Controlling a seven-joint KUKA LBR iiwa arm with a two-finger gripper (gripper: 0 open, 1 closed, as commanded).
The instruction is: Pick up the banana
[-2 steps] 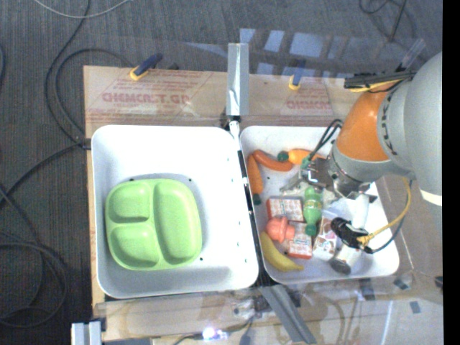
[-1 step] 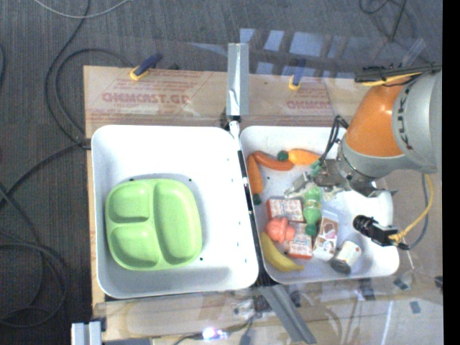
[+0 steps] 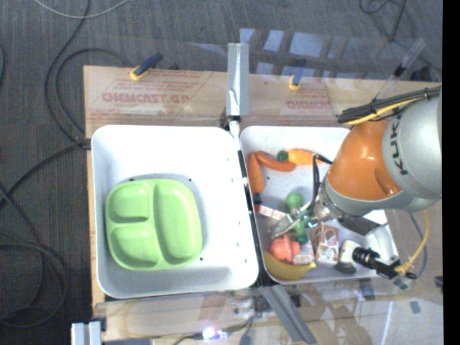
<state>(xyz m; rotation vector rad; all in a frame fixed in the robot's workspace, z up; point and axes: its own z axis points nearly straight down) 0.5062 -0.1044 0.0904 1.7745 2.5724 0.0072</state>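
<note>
The bench [image 3: 100,92] bears two white bins side by side; the left bin [image 3: 108,142] holds a green divided plate [image 3: 153,223] toward its front left corner, lying flat on the bin floor; the right bin [image 3: 338,134] holds a crowd of small things. The arm [image 3: 392,167], grey with an orange band, reaches in from the right and covers much of that bin's right half; its gripper [image 3: 302,220] sits low over the middle of the bin, amid the clutter, and whether the pincer is wide, narrow or holding anything I cannot tell. The banana [image 3: 289,268] lies along the front edge of the right bin, near its front left corner, curved and partly hidden under a red-orange toy [image 3: 283,247] that rests on it; a small printed carton [image 3: 327,244] stands just beside it to the right. Two carrots [image 3: 277,162] lie near the back left corner; a green ball [image 3: 294,200] sits near the middle.
</note>
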